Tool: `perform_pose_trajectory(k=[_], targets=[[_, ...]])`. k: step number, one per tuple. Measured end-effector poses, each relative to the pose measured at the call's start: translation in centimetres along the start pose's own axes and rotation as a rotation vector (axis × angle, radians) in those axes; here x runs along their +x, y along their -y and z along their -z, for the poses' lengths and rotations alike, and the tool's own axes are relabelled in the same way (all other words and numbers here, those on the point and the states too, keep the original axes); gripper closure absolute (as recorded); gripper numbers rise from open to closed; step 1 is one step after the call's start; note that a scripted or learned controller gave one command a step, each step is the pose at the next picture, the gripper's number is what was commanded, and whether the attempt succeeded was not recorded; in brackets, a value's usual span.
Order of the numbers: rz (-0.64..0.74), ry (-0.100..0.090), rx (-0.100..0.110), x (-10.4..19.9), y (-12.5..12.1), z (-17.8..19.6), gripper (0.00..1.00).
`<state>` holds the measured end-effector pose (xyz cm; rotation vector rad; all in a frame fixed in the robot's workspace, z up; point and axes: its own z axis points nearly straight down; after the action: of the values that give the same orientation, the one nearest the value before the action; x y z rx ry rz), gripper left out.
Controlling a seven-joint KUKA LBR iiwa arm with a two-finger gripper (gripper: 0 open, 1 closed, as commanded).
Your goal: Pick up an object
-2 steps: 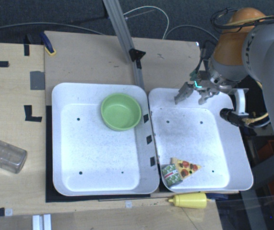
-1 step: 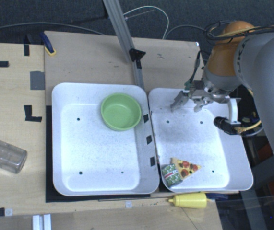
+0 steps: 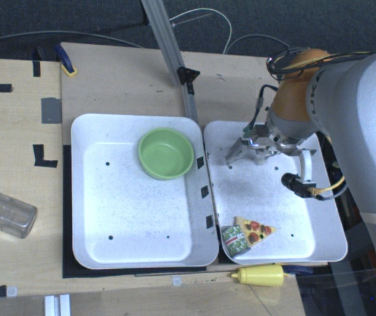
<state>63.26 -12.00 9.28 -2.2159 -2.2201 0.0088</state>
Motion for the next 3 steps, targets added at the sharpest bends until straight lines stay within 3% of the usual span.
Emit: perform_pose_trajectory(k=[1, 3], targets=[[0.002, 0.000, -0.005, 0.1, -0.2, 1.4, 1.00], [0.000, 0.000, -0.012, 0.2, 0.8, 11.5, 1.00]])
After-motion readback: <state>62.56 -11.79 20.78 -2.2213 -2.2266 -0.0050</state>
